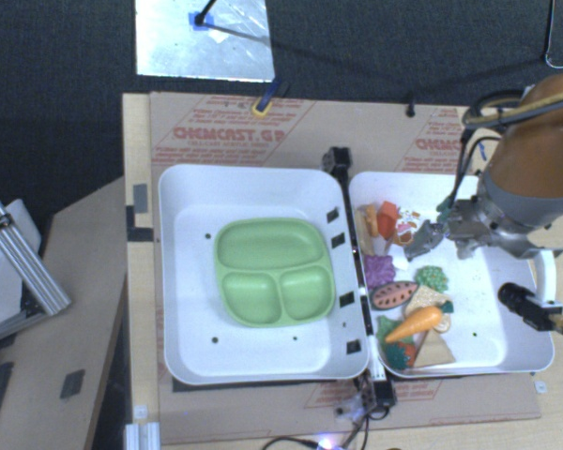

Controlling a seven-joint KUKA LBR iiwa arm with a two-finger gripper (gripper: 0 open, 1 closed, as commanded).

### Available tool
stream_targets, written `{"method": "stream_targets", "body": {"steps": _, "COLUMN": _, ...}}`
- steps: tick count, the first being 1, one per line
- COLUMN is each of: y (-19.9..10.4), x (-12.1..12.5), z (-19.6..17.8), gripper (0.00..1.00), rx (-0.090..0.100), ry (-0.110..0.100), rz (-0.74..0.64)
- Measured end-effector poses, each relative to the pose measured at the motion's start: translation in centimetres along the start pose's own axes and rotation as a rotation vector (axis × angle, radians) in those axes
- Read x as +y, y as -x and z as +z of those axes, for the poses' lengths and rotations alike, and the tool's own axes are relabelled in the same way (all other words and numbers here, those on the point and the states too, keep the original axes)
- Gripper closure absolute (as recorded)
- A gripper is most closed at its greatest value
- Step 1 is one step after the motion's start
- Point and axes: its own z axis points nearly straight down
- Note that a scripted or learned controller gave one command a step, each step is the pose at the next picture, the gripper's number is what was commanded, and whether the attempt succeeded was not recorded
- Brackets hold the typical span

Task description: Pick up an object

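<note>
White plastic is noted as the material of two shallow bins set side by side on a sheet of printed cardboard (235, 134). In the left bin (183, 251) a pale green divided plate (267, 270) is seen lying flat near the middle, with one long compartment at the far side and two smaller ones at the near side. The toy food pieces (403, 289) are found in the right bin (493, 331), gathered along its left wall, while the bin's right half is bare. Within that group an orange carrot (416, 323) is recorded lying at a slant toward the near end, with a tan wedge (436, 348) just beside it on the near side. A speckled reddish oval piece (395, 294) is placed just above the carrot, a purple bunch (379, 270) next to the left wall, and a green leafy piece (432, 277) to the right of both. A red piece (388, 221) is located at the far end of the group. The grey and orange arm (535, 157) is observed reaching in from the right, and the gripper (420, 243) is positioned over the far part of the group, just right of the red piece and above the green leafy piece. Whether the gripper is open or closed cannot be told from this view.
</note>
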Motion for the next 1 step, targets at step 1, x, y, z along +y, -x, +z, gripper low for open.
{"method": "stream_targets", "body": {"steps": 1, "y": 0.0, "x": 0.24, "z": -0.56, "gripper": 0.0, "rx": -0.002, "ry": 0.012, "rz": -0.002}}
